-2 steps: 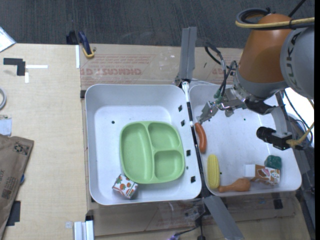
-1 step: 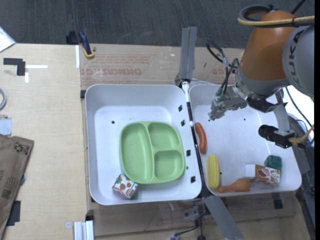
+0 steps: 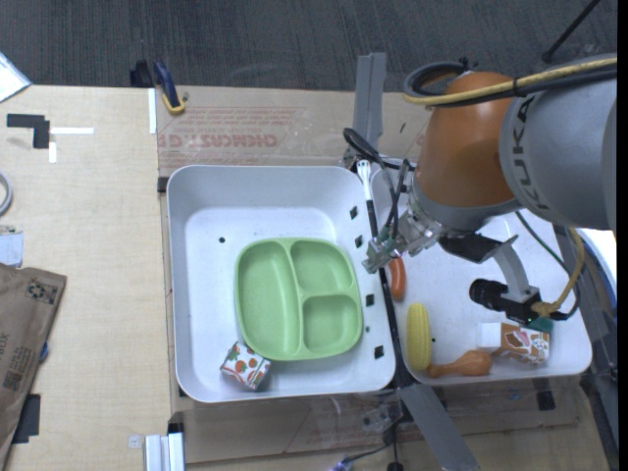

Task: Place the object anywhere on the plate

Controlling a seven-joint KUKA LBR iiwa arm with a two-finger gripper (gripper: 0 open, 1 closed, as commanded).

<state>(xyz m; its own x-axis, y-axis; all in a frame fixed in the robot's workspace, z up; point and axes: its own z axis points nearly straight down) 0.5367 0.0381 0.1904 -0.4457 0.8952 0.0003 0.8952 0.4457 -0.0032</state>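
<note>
A light green divided plate [image 3: 297, 297] lies in the left bin [image 3: 196, 263]. My gripper [image 3: 381, 255] hangs over the wall between the two bins, at the left edge of the right bin [image 3: 569, 346]. Just below it lies a small orange-red sausage-shaped object [image 3: 397, 280], partly covered by the gripper. I see nothing held in the gripper. The big grey and orange wrist hides the upper part of the right bin.
A yellow corn cob [image 3: 419, 334], a tan gourd-shaped toy [image 3: 461, 364] and a small printed bottle [image 3: 515, 340] lie along the right bin's front. A small printed carton [image 3: 245, 367] sits in the left bin by the plate's lower left corner.
</note>
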